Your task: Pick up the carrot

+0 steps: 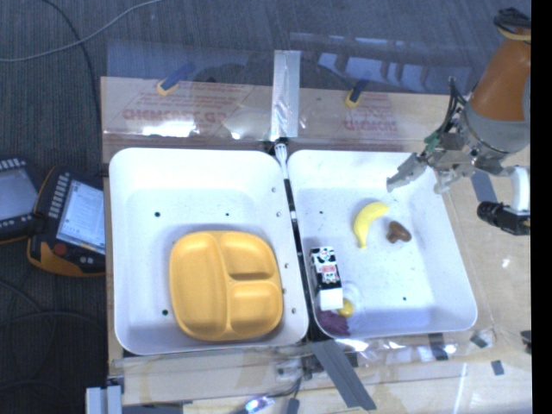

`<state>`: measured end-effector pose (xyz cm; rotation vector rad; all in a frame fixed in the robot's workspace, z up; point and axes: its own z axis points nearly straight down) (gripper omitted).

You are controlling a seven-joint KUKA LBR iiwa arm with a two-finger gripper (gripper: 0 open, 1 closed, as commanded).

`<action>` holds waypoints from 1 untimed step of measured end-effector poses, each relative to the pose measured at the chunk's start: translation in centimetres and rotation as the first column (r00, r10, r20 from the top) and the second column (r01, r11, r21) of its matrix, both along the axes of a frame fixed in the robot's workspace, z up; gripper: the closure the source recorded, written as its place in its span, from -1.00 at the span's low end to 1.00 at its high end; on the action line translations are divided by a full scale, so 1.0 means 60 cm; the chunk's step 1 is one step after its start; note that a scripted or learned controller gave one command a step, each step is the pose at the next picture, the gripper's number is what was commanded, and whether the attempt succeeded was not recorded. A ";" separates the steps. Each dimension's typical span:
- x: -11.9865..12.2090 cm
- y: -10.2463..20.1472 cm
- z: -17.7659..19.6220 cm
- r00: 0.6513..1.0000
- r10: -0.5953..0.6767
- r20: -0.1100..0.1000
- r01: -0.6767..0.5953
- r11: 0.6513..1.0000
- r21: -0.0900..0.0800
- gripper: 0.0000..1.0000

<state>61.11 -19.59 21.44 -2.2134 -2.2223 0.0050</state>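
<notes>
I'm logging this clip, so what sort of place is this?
Probably a robotics lab's bin-picking bench: two shallow white plastic bins side by side, a grey-and-orange robot arm, and a yellow handheld control pendant on dark carpet.

The tool hangs over the right bin, above a banana.

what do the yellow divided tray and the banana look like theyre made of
Yellow divided tray: probably moulded plastic, semi-matte; one even colour, rounded rims, soft sheen. Banana: possibly a plastic or foam toy, since its yellow is smooth, uniform and unmarked, though too small in the view to rule out real fruit.
</notes>
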 end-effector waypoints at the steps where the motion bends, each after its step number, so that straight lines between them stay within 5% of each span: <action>1: -0.037 0.107 0.120 0.990 -0.140 0.001 0.140 0.990 -0.003 -1.00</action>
